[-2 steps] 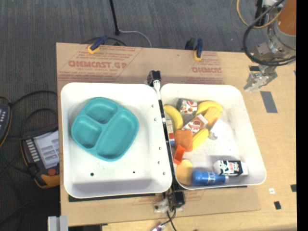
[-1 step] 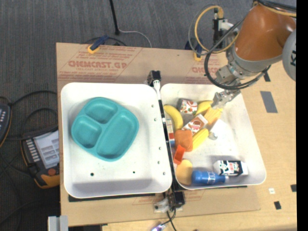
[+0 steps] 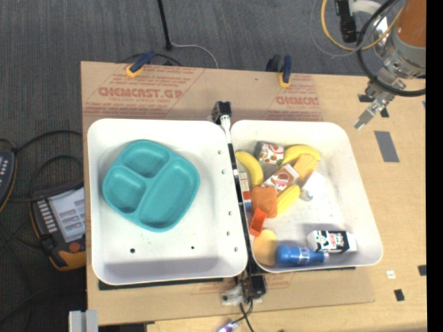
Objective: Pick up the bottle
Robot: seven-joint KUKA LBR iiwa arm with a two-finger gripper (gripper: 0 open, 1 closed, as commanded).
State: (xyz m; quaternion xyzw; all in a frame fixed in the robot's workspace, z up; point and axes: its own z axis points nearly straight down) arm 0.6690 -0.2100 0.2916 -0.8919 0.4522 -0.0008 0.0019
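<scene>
Camera view: brown bench point(image 3: 138, 92), grey carpet point(image 3: 69, 19).

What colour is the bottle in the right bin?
Blue, lying at the bin's near edge; the camera view shows the bottle clearly.

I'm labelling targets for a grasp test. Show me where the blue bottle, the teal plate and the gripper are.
blue bottle point(image 3: 296, 255): camera view, on the middle of its body.
teal plate point(image 3: 151, 184): camera view, on the ridge between its compartments.
gripper point(image 3: 368, 114): camera view, midway between its fingertips.
</scene>
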